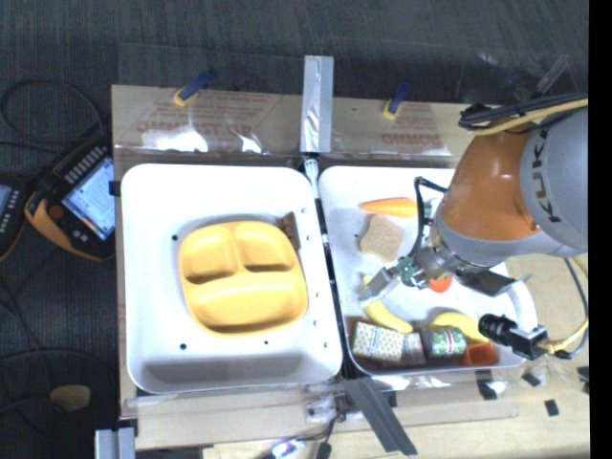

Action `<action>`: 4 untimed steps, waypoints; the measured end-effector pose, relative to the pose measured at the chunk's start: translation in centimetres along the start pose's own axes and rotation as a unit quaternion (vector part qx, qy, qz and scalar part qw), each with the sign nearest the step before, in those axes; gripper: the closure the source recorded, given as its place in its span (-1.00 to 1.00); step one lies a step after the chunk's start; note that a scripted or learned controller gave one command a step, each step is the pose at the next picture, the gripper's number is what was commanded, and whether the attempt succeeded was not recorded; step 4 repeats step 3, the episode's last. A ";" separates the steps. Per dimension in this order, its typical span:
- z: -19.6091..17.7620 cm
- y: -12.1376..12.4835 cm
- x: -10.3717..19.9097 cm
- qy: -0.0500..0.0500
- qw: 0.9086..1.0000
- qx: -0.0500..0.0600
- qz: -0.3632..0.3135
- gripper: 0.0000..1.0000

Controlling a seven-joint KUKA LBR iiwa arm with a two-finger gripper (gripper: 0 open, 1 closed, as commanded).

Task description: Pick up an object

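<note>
Dark carpet surrounds the bench w/ two white bins. Nearest in the right bin: a small bottle and a snack packet along the front wall, then a banana. The gripper hangs just above-right of the banana, whose long axis runs left-right. Whether the pincer is released or clenched, I cannot tell. Farther: bread slice, carrot. Left bin holds a yellow tray.

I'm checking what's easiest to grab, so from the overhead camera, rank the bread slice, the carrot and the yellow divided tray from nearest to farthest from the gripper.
From the gripper in the right bin:
1. Bread slice, just above and left of it, same bin.
2. Carrot, beyond the bread near the bin's far wall.
3. Yellow divided tray, across the divider in the left bin.
</note>
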State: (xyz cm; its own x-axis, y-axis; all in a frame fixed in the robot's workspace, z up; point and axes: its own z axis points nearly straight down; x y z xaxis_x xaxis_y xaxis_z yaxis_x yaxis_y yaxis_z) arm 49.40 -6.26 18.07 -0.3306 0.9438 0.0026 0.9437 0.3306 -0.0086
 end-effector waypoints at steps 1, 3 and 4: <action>9.0 0.4 -4.4 -0.003 0.976 -0.007 -0.220 -1.00; 0.0 9.3 4.4 -0.001 0.992 0.000 -0.130 1.00; 0.0 9.3 4.4 -0.001 0.992 0.000 -0.130 1.00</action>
